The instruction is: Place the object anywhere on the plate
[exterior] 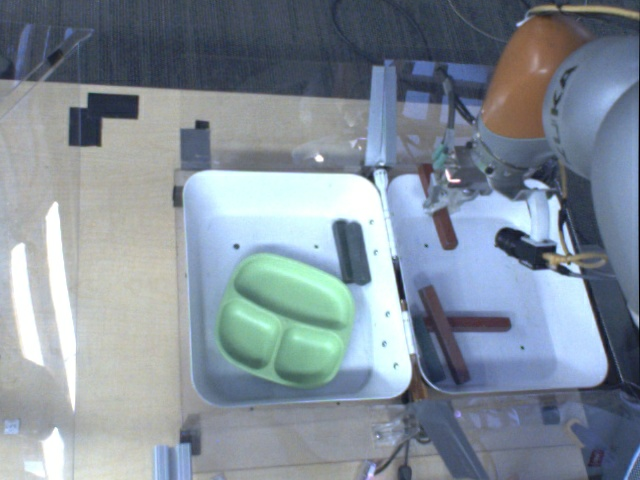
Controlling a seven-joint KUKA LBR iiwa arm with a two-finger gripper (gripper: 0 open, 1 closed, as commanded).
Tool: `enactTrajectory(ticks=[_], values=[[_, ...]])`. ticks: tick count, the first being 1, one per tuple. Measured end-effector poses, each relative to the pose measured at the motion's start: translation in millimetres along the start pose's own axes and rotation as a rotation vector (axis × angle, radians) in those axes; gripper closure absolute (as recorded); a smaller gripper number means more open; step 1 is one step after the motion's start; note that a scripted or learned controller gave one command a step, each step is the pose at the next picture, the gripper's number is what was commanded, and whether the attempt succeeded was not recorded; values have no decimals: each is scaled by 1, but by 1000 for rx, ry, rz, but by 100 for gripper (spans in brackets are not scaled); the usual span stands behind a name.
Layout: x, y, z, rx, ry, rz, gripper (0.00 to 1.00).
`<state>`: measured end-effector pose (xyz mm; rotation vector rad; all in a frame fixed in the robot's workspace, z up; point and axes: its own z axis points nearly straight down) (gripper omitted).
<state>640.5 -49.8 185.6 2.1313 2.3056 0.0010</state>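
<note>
Nearest the camera, in the left bin (200, 298), lies the green plate (285, 318), its three hollows bare. Level with it in the right bin (560, 353), a long brown stick (445, 338) and a shorter red-brown stick (482, 322) lie crossed. A little farther back in the left bin a dark block (350, 251) lies just beside the plate's far right edge.

Farther still, near the right bin's far left corner, lies a third brown stick (445, 231), probably the thing to be moved. Its long axis runs away from the camera, leaning a little left. The tool (445, 196) hangs directly over its far half, so the plate lies to the left and nearer, across the wall between the bins.

The tool covers the stick's far end, and whether it is open, closed or gripping the stick I cannot tell. The bench (120, 268) to the left is partly washed out by glare
</note>
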Motion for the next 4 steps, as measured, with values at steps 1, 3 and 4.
enactTrajectory(ticks=[1, 3, 4], values=[[79, -7, 0, -4, 1, -110, 100], [178, -91, 35, -3, 2, -412, 100], [178, -91, 35, -3, 2, -411, 0]])
